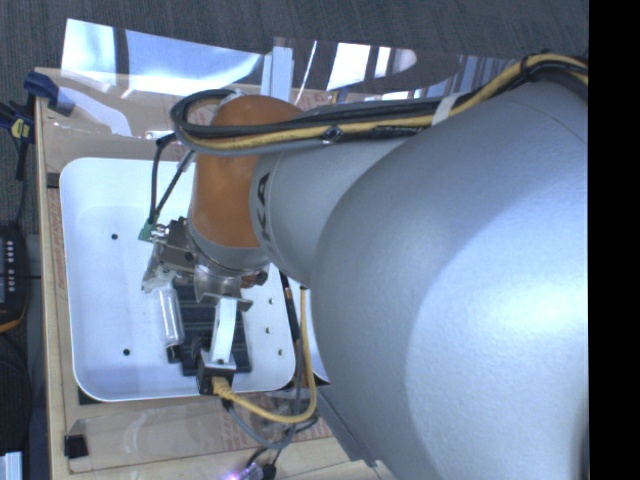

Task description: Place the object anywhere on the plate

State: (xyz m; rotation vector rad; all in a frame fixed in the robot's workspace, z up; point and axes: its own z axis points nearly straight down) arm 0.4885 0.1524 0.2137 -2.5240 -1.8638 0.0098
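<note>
My gripper [200, 340] hangs low over the near right part of the left white bin [100, 258], pointing down toward the bin's front wall. The orange band [232, 183] above the wrist sits just behind it. The grey arm [450, 268] covers the whole right half of the view and hides whatever lies beneath it. Dark parts of the gripper block the bin floor directly under it.
The left bin's floor shows a few small dark dots [127, 352]. A blue clamp [40, 90] grips the bench's far left corner. A black device [10, 268] sits off the bench's left edge. Yellow and black cables [262, 413] trail past the bin's front rim.
</note>
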